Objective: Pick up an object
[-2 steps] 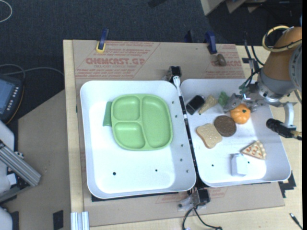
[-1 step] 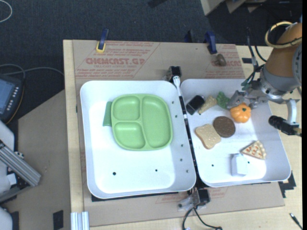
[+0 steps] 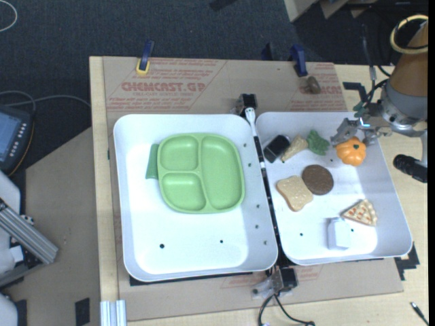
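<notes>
End effector (image 3: 355, 132) near right bin's (image 3: 394, 202) far edge, above orange pumpkin (image 3: 351, 152)

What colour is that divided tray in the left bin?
Light green, seen in the camera view: divided tray.

Robotics lab test bench.
Clamped board (image 3: 204, 87), two white bins (image 3: 129, 182), trailing cables (image 3: 285, 308), dark carpet floor (image 3: 136, 12).

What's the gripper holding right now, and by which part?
Cannot be told. The gripper sits right above the orange pumpkin toy in the right bin, at its stem end, but this view doesn't show the toy between its fingers.
</notes>
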